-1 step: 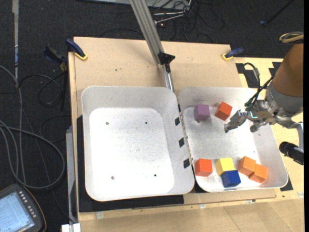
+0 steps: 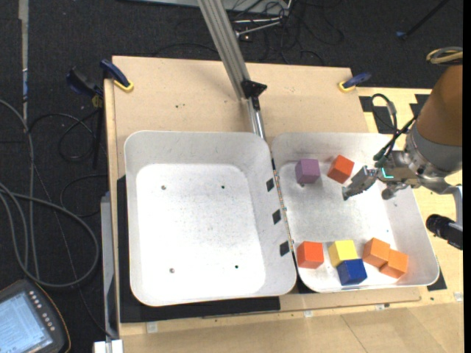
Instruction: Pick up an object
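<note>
The right bin point(image 2: 401, 219) holds several cubes. At its far side, a purple cube point(image 2: 307, 170) and an orange cube point(image 2: 340, 168) sit close together. Along the near wall lie an orange-red cube point(image 2: 310, 254), a yellow cube point(image 2: 342, 251), a blue cube point(image 2: 352, 271) and two orange cubes point(image 2: 377, 250) point(image 2: 396, 262). My gripper point(image 2: 372, 187) hangs over the right bin's middle right, just right of and nearer than the far orange cube. Its fingers point(image 2: 356, 186) stand open with nothing between them.
The left bin point(image 2: 140, 219) lies beside the right one, with a shared ridge between them. A slanted metal pole point(image 2: 224, 39) reaches in from the back to the bins' far junction. Clamps sit at the bench's far corners.
</note>
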Controlling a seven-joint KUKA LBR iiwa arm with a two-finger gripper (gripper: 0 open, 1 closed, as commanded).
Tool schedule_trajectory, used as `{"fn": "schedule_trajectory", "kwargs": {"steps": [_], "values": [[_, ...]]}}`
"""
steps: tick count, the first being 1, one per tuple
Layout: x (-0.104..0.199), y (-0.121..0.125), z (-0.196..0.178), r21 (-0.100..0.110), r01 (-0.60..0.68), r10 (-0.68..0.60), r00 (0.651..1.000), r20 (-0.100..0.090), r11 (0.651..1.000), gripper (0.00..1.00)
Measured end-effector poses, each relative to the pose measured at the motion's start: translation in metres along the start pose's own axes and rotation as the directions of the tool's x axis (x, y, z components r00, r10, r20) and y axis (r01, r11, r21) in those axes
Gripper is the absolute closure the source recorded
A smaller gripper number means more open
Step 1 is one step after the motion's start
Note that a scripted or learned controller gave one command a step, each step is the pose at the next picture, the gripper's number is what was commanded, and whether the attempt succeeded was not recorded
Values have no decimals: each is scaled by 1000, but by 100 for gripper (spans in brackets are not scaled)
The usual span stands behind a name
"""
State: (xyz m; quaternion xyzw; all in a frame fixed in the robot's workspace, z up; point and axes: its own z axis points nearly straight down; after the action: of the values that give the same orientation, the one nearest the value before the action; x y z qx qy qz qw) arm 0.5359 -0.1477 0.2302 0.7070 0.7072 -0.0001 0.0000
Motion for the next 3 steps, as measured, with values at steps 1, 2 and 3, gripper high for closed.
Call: {"fn": "schedule_trajectory", "kwargs": {"steps": [1,2,3], "values": [[-3,-2,44,5,-1,1,1000,-1,1000,0],[3,-3,88,5,-1,1,1000,-1,1000,0],[3,-3,137,1,-1,1,1000,1,1000,0]]}}
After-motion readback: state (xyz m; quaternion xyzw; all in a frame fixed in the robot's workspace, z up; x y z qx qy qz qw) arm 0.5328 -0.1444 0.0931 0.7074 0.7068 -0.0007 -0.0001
